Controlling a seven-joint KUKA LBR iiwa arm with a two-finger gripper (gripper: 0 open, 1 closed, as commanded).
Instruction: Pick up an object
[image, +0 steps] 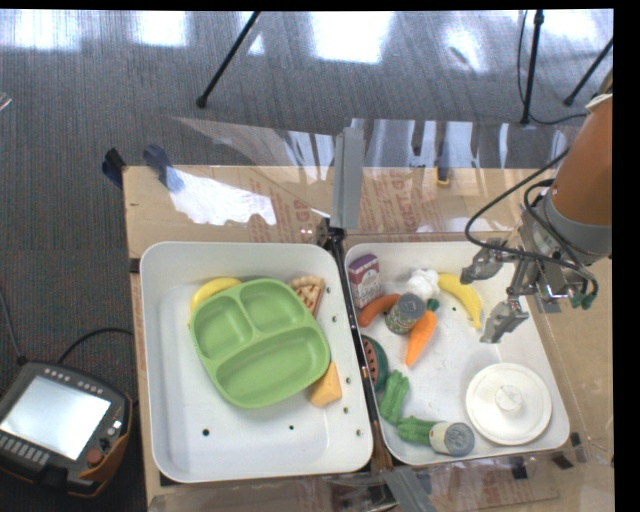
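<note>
Yellow banana (462, 296) sat just left of the gripper (497, 300), whose jaws hung spread apart, gripping nothing, with the white lid (509, 403) right below them.

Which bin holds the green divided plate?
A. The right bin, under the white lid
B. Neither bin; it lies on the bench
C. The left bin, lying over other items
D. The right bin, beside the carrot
C: the green divided plate lies in the left bin, with a yellow item and a waffle piece poking out along its far edge.
</note>
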